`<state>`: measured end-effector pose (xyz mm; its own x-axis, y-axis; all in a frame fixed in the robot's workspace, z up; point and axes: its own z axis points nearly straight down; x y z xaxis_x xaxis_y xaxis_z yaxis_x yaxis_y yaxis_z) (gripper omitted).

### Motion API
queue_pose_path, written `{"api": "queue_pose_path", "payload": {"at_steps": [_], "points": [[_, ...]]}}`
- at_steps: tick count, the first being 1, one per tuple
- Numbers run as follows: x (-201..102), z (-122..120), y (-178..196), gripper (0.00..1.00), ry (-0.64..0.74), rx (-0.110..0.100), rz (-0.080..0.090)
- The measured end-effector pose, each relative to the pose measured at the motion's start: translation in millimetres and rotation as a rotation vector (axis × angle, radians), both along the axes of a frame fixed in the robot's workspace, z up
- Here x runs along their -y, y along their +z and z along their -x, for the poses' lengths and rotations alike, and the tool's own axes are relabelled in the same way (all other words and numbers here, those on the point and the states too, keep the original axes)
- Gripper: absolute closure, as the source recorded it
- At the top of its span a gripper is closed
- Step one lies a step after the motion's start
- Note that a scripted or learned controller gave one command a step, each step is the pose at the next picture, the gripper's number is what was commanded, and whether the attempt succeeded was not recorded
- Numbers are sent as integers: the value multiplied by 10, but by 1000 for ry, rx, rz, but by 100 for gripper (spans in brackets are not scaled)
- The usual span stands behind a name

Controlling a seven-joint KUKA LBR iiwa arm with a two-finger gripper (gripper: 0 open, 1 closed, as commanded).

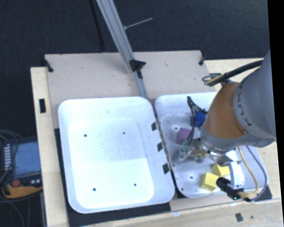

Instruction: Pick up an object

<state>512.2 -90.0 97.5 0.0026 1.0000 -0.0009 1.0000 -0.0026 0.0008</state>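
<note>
You are watching the gripper point(192, 152) working low in the right bin point(173, 114), just beside the purple block point(183, 134); whether it is gripping cannot be told. The risk: it is nudging the block aside, while the yellow blocks point(215, 176) are sitting near.

I am wearing a smooth grey shell on my arm point(255, 102), with a broad orange band point(222, 114) wrapping my wrist. Black and yellow cables point(226, 74) are trailing along me, and blue wiring point(198, 117) is showing near my pincer point(190, 151).
</note>
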Motion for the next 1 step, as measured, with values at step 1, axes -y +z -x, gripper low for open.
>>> {"api": "queue_pose_path", "payload": {"at_steps": [1], "points": [[15,-11,115,100,-8,4,0]]}}
